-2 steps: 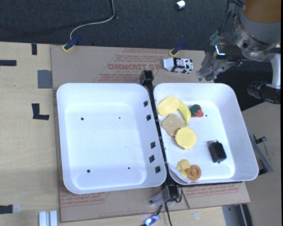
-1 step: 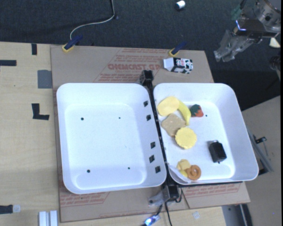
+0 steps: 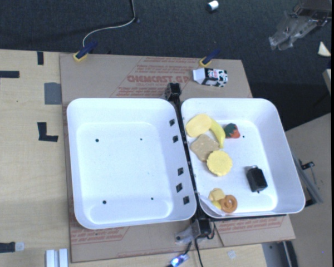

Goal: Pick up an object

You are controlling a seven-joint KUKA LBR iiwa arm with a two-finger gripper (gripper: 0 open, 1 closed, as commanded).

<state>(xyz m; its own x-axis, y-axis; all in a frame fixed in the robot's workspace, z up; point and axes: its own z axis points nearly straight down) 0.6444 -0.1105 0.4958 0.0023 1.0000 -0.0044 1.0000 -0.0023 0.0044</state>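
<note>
Gripper (image 3: 292, 32) raised at the upper right, off the bench, tilted down-left; jaw state cannot be told. Toy food pieces (image 3: 211, 143) lie in the right bin (image 3: 278, 121), well below-left of it.

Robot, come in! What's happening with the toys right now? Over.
End effector high at upper right, off the bins. Yellow round toy food piece, black block and the rest lie in the right white bin. Nothing in the way.

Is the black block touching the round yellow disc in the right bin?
Apart. The camera view shows bare white bin floor between the black block and the round yellow disc in the right bin.
</note>
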